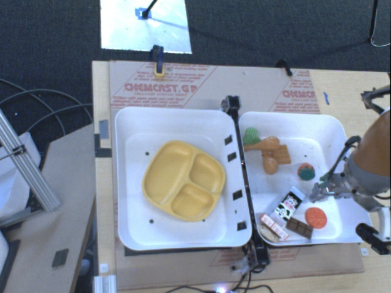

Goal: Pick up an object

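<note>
The right bin (330, 127) holds several small toy foods. A green piece (251, 136) and a tan, spoon-like piece (267, 143) lie at its far left, with an orange-brown piece (270, 162) beside them. A small teal and red item (306, 171) sits mid-bin. Near the front lie a black-and-white carton (286, 206), a red disc (316, 217), a brown chocolate bar (299, 227) and a pink-white wafer (273, 227). My gripper (320, 191) hangs low over the right half of this bin, between the teal item and the red disc, just right of the carton. Nothing is visibly held in it.
The left bin (131, 127) carries a yellow divided plate (184, 180). A black divider (239, 176) runs between the bins. The grey arm with its orange band (372, 154) comes in over the right bin's right rim. Cardboard (183, 84) lies beneath both bins.
</note>
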You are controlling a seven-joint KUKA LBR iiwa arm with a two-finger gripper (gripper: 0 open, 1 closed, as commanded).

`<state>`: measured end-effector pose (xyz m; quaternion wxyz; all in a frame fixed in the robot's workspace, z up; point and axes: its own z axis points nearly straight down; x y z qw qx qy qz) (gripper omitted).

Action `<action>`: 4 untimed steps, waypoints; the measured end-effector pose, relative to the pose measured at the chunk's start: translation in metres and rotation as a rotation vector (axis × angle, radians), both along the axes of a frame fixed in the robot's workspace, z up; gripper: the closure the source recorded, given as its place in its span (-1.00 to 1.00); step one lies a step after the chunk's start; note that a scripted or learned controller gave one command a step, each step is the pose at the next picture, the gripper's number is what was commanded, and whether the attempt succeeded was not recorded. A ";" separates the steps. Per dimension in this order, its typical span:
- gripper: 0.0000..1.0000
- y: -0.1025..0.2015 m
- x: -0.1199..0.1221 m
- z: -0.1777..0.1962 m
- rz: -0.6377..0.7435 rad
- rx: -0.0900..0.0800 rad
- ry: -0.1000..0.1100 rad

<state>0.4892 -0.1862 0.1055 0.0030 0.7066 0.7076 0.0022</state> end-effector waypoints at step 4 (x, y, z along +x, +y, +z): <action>1.00 0.059 -0.001 -0.023 0.006 0.003 0.005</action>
